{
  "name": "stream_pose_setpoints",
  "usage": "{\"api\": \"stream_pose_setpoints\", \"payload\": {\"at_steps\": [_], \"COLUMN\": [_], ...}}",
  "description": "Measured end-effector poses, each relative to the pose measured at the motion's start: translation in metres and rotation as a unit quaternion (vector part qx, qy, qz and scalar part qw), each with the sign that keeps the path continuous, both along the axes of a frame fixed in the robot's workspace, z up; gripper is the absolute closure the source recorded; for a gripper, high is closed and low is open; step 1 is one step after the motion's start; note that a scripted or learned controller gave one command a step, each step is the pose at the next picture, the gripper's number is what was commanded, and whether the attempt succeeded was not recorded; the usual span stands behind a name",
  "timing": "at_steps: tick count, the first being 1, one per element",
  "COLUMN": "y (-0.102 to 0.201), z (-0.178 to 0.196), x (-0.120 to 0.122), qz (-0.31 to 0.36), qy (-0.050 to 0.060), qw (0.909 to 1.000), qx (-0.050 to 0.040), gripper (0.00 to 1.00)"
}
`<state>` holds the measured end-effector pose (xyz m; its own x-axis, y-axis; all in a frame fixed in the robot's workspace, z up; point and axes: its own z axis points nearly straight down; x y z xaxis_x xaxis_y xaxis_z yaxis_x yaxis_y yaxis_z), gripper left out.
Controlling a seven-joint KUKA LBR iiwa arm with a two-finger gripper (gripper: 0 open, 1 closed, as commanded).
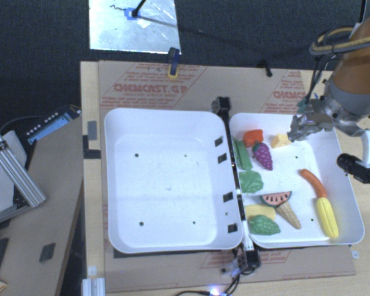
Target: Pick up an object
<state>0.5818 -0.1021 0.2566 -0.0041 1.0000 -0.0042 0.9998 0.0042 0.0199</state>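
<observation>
A robotics lab: white bins (166,239) on a cardboard-topped bench (191,82), aluminium framing (12,177) at nine o'clock, cables (222,39) at twelve.

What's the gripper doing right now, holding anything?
Gripper: over the right bin, just beside the small yellow block; open or shut cannot be told, and no hold shows.

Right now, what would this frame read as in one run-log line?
arm: over right bin's far edge | gripper: beside yellow block, nothing visibly held | right bin: toy food, including corn, grapes | left bin: white
</observation>
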Motion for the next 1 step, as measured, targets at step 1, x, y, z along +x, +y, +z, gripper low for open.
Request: {"api": "stream_pose_setpoints", "payload": {"at_steps": [1], "y": [-0.0191], "z": [-0.1445], "x": [-0.0574], "qz": [-0.003], "qy": [0.017], "qw": [0.9998], "qx": [0.003], "gripper": [1.0]}}
